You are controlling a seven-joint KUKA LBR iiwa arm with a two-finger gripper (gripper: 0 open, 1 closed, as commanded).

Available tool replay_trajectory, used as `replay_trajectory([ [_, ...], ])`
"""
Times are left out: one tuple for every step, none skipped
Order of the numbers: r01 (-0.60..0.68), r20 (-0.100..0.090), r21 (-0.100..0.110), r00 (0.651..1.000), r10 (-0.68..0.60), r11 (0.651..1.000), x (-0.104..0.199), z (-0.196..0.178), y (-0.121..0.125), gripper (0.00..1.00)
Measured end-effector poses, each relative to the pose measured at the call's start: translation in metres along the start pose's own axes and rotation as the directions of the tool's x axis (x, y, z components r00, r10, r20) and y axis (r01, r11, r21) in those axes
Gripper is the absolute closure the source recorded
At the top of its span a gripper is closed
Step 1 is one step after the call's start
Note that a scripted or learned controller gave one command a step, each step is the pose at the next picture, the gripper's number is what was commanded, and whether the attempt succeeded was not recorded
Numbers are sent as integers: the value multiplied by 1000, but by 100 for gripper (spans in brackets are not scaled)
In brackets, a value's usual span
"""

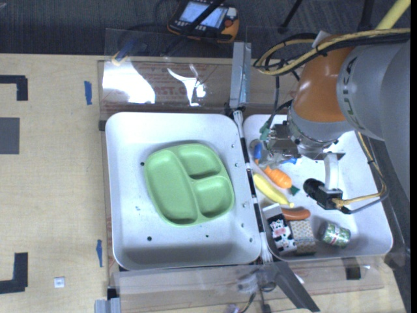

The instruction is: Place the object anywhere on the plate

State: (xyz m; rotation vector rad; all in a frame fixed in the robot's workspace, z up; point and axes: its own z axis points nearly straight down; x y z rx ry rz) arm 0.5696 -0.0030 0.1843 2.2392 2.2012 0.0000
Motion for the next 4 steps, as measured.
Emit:
replay_trajectory([
  [-81, 0, 2, 997, 81, 997, 49, -76, -52, 100],
  [-372, 1, 7, 928, 372, 928, 102, 40, -55, 100],
  [-617, -20, -21, 787, 617, 787, 157, 88, -77, 100],
  [-617, -20, -22, 787, 617, 786, 156, 88, -76, 0],
])
